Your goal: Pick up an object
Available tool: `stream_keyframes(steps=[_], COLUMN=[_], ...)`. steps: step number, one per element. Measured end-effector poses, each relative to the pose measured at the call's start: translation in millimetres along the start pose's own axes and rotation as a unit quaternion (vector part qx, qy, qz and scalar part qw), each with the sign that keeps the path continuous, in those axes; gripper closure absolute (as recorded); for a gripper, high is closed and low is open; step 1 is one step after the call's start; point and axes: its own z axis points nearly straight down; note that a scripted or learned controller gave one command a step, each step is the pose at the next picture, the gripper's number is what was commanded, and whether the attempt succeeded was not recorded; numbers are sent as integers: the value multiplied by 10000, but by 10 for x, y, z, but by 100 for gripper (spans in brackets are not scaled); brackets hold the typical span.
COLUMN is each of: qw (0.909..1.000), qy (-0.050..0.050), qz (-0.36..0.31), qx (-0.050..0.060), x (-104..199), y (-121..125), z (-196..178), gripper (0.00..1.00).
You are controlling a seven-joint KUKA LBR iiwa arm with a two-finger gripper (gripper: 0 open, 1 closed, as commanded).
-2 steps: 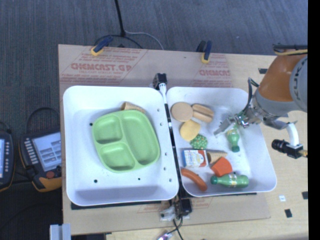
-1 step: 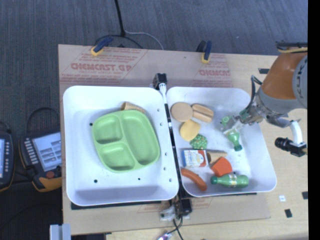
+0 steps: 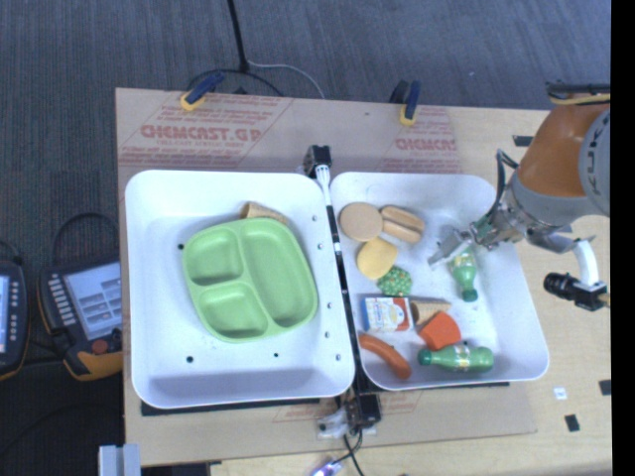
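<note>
The hand (image 3: 451, 243) sits low in the right bin (image 3: 516, 296), near that bin's far right side, with the arm (image 3: 561, 172) coming in over the right rim. Metal fingers (image 3: 442, 249) point left into the bin. They look spread a little, with nothing visibly between them, but the view is small and blurry, so I cannot tell the opening for sure.

Closest candidate: a small green bottle (image 3: 465, 276), just below the hand, lying loose on the bin floor, probably the target since the hand hangs right over its top end. Contact unclear.

To the hand's left lies a cluster: a round tan bun (image 3: 359, 221), a hot dog (image 3: 403, 224) and a yellow disc (image 3: 376, 259), with a green speckled ball (image 3: 395, 281) below them. Further below the hand: a small carton (image 3: 387, 314), an orange block (image 3: 439, 330), a larger green bottle (image 3: 455, 358) and a sausage (image 3: 384, 354). All of it is packed together, so a grasp there risks bumping neighbours; the small bottle stands more apart, making it the easier pick.

Far left of the hand, the other bin (image 3: 149, 266) holds a green divided tray (image 3: 248, 278) with a brown piece (image 3: 263, 211) tucked behind it, likely the drop side. Both bins sit on the counter (image 3: 149, 127).

Judgement: still in the approach stage, nothing lifted.
</note>
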Motion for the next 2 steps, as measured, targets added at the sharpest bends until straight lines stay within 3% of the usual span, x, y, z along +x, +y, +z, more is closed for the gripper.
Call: stream_keyframes(steps=[1, 2], qw=[9855, 9855], qy=[-83, -127], qz=[-1693, -1690], qx=[-7, -56], x=[141, 129], y=[125, 150], z=[220, 103], gripper=[0, 100])
